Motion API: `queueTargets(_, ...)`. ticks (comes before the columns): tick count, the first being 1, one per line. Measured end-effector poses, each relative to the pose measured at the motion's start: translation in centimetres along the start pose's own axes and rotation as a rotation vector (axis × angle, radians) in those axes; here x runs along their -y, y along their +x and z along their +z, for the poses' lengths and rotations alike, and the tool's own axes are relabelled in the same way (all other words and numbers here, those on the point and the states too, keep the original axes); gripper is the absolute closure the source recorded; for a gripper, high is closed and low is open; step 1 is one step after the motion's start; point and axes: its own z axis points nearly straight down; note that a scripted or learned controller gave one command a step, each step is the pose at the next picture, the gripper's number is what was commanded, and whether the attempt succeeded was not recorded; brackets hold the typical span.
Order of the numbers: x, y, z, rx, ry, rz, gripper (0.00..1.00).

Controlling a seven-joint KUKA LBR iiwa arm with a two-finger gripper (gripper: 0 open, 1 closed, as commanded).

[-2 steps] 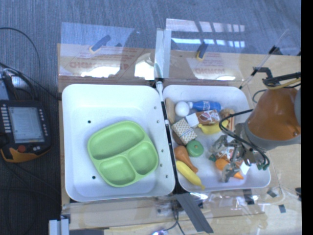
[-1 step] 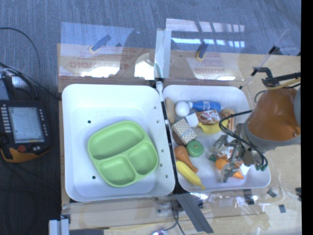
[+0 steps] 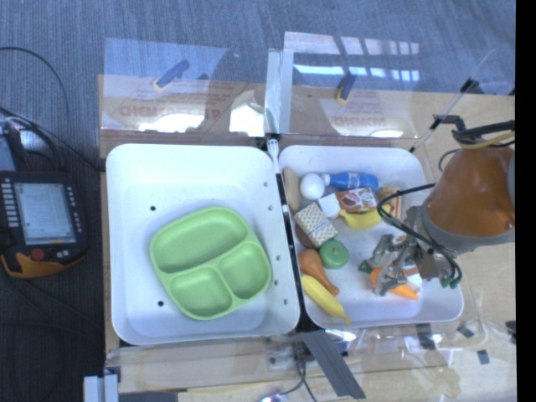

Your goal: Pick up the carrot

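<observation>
In the right bin (image 3: 435, 308), my gripper (image 3: 387, 268) is down low near the front right. An orange tapered piece, which looks like the carrot (image 3: 404, 291), lies on the bin floor right under the gripper. Its ends stick out on either side of the gripper, and its middle is hidden by the gripper body. I cannot see whether the carrot is gripped or just lying beneath. The arm's orange band (image 3: 473, 193) hangs over the bin's right wall.
Left of the gripper lie a green round lid (image 3: 334, 255), a second orange-brown tapered item (image 3: 315, 268), a yellow banana (image 3: 324, 296) and a checkered block (image 3: 315, 223). Further back are a white egg (image 3: 311, 186), a blue bottle (image 3: 352, 180) and a red-labelled packet (image 3: 358, 199). The left bin holds a green divided plate (image 3: 209, 262).
</observation>
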Motion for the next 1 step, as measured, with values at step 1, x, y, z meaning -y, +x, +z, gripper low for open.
queueTargets(1,-5.13,-3.49,-10.17,-0.011,-0.006,-0.073,1.0)
